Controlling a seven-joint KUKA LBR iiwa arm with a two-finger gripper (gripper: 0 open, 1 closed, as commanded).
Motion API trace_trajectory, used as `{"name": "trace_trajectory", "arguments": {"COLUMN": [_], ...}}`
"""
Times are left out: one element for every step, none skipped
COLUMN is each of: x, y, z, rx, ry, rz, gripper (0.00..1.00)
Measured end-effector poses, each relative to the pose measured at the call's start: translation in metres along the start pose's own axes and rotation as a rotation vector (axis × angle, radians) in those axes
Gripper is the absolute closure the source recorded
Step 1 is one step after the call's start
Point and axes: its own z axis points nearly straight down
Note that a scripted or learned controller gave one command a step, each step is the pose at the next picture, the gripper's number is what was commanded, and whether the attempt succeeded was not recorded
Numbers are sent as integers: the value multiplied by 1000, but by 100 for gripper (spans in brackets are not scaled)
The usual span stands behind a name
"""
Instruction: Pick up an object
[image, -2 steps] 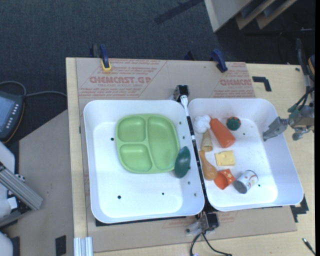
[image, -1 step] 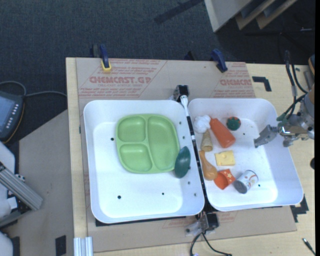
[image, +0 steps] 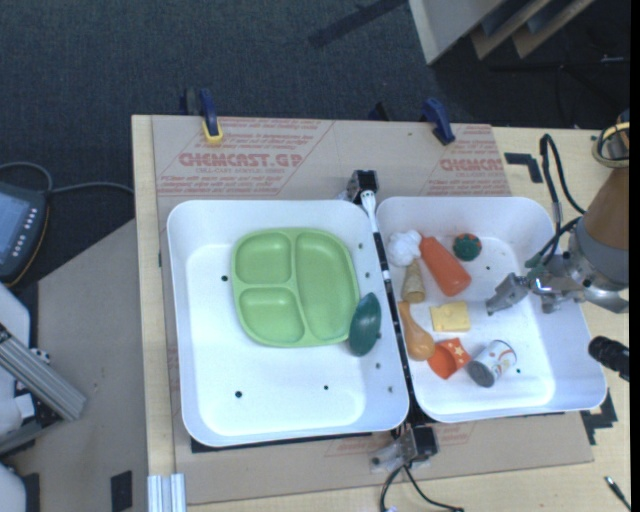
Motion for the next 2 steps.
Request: {"name": "trace_trajectory", "arguments": {"x": [-4,-3], "y": [1,2], "z": [44,74], "rx": [-2,-5], "ry": [-1,-2], "rz": [0,1], "gripper": [0,0]}}
